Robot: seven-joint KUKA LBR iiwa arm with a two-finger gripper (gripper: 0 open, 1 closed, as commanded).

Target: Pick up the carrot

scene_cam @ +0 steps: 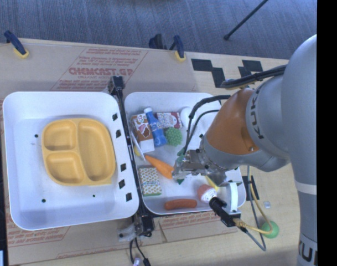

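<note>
Gripper (180, 169) sits low in the right bin (157, 101), just at the right end of the carrot (159, 166), under the grey arm (290, 115) with its orange band (232, 129); whether it is spread or pinching anything cannot be told, since the wrist hides that part. That carrot lies on the bin floor near the middle, slanting from upper left to lower right, its right end touching or tucked under the gripper body. Above it stand a blue bottle (155, 127) and a small brown and white carton (141, 131) side by side, with a green spiky ball (173, 136) just right of the bottle. Below the carrot lies a small patterned packet (150, 181), and near the bin's front edge rests a reddish sausage (180, 205). A round red and white item (206, 193) sits just right of the sausage, partly under the arm's fittings. Beside it, the left bin (13, 148) holds a yellow divided tray (78, 150) with three compartments. Both bins rest on a cardboard-covered bench (74, 65), with blue clamps (16, 44) along its far edge.
</note>
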